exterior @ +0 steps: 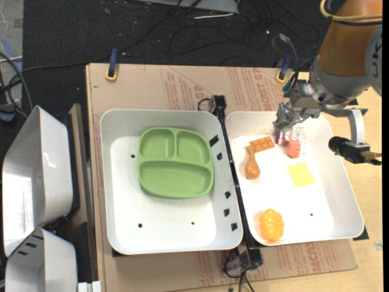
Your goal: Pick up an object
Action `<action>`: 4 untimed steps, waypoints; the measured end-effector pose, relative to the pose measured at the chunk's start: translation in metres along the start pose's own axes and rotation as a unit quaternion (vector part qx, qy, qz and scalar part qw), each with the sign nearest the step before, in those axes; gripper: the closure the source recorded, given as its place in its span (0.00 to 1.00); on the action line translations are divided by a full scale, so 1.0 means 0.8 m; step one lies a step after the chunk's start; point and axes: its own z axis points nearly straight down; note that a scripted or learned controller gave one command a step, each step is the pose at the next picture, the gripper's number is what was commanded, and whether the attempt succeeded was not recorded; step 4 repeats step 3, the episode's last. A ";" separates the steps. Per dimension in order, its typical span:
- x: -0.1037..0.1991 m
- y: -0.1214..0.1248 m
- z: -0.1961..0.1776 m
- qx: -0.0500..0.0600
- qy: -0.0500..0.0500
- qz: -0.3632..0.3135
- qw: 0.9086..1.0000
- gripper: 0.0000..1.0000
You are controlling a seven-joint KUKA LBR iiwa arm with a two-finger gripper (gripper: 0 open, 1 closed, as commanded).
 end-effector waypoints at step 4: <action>0.191 0.017 0.023 0.001 0.000 0.000 1.000 1.00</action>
